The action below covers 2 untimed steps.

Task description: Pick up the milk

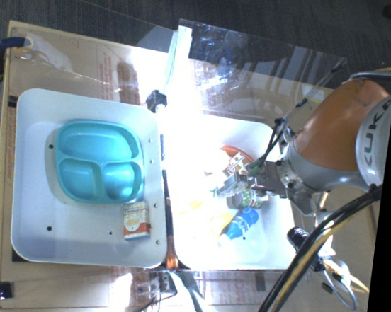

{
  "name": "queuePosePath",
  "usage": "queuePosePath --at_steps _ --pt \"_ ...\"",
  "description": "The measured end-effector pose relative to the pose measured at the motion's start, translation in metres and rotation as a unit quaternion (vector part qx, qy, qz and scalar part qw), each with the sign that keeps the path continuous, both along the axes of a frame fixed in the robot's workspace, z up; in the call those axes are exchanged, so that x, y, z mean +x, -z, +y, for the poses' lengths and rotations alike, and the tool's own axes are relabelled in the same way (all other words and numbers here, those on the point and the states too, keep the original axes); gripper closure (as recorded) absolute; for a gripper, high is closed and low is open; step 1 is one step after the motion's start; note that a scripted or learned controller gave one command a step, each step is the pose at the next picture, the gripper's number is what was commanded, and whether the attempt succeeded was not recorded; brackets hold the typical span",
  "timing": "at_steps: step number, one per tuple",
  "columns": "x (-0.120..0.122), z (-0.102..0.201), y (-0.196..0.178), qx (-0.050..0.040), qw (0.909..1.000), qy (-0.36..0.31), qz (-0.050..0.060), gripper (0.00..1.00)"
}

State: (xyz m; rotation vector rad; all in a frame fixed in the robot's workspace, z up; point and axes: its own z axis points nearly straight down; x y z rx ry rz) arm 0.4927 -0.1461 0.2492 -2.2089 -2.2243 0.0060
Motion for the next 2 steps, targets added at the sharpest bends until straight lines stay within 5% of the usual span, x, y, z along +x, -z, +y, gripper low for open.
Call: queuePosePath --at_steps 1,2 --pt "-0.007 -0.059 0.113 0.0001 1.0 -0.009 0.0 0.0" --pt "0.08 -0.063 0.16 -0.0006 1.0 -0.009 0.0 0.0"
